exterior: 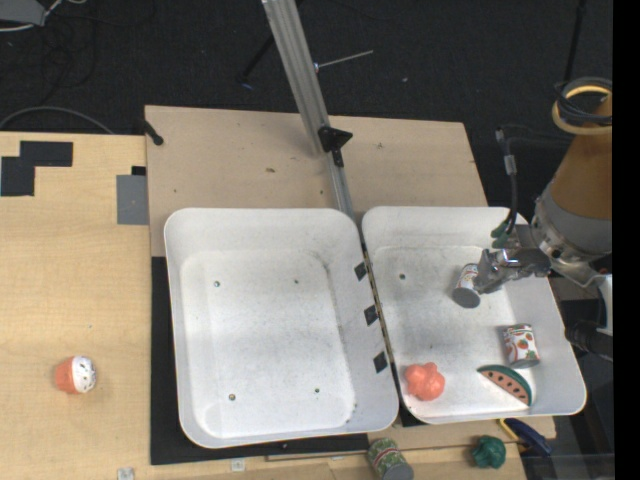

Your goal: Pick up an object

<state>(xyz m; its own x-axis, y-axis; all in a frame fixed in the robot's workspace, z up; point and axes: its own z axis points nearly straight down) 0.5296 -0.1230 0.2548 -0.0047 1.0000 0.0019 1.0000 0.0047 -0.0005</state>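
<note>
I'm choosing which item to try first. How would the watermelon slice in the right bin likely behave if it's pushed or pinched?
The watermelon slice lies flat near the right bin's front rim, so it probably slides rather than rolls. Its low, thin profile may give the pincer little to grip. It looks like a toy, so likely light.

Dark floor; pale wooden bench

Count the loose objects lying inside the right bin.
3, all near the front of the right bin: a red fruit-like toy at front left, a watermelon slice to its right, and a small patterned can behind it.
</note>
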